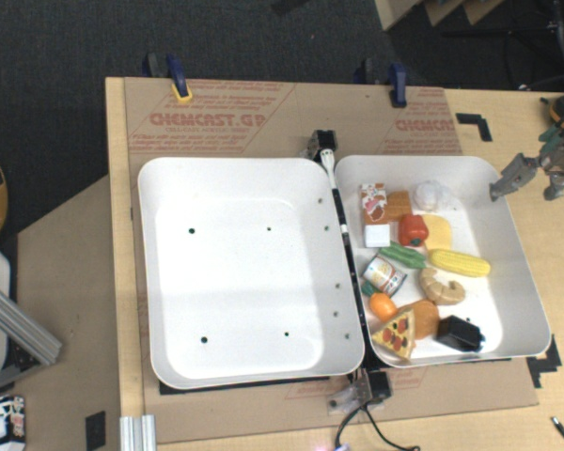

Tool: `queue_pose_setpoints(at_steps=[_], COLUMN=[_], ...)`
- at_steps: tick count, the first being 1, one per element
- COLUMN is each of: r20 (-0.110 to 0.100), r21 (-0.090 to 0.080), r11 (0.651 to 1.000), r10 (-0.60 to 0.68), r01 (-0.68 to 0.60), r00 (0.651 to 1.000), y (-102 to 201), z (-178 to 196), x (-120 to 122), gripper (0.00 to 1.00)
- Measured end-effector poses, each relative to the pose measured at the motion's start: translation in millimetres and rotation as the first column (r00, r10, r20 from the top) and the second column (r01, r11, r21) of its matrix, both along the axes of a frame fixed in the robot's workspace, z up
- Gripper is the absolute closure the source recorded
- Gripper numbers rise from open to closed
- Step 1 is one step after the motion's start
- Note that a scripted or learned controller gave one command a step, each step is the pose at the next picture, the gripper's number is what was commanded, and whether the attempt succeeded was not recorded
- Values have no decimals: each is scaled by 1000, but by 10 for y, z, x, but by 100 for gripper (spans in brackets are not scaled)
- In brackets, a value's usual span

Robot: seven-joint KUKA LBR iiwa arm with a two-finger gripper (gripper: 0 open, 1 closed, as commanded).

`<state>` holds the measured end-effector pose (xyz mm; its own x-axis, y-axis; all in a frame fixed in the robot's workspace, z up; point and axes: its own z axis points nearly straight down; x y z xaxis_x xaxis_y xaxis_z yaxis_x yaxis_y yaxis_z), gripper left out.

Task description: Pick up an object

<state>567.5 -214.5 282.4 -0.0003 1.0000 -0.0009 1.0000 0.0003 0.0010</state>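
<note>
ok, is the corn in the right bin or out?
In. The corn lies inside the right bin among the other toys, near its right wall.

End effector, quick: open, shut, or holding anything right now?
End effector: cannot be told; it sits at the right bin's far right rim, nothing seen in its grasp.

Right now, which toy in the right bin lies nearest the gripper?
The white ball, at the bin's far end; the gripper sits just past that rim, other toys lie farther off.
</note>
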Motion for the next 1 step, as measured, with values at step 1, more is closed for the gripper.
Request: queue_pose_setpoints(at_steps=[1], r20=[-14], r21=[6], r11=[1000], r10=[2], r01=[-2], r00=[1000], y=[138], z=[-1943], x=[213], gripper=[0])
